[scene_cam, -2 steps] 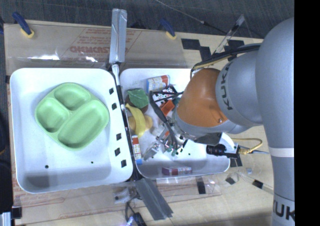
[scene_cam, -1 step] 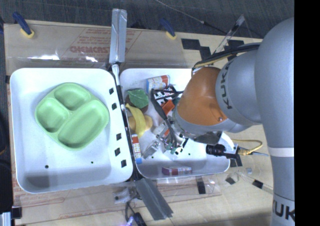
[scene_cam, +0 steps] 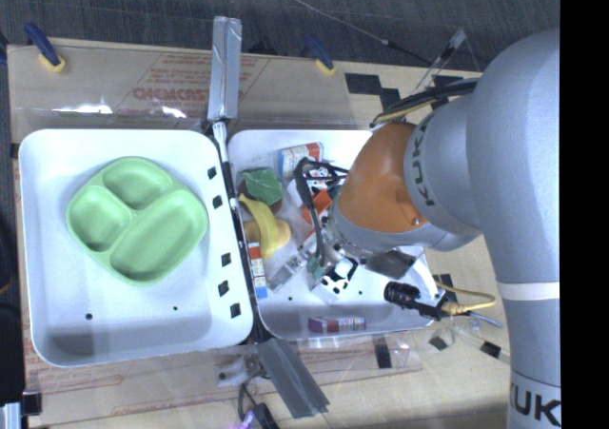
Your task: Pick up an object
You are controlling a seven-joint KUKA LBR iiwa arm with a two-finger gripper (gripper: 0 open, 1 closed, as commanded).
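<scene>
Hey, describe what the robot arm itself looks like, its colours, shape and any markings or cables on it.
The arm is thick, rounded and glossy grey, with a broad orange band above the wrist. Dark lettering runs along the grey shell beside the band, and large dark letters mark the segment at lower right. Black cables loop near the wrist. The gripper is a small cluster of black and white parts.

Divided plate (scene_cam: 138,218) sits mid left bin (scene_cam: 38,322). In the right bin (scene_cam: 285,327), banana (scene_cam: 264,224) lies along its left wall, tube (scene_cam: 336,324) by the front wall.
</scene>
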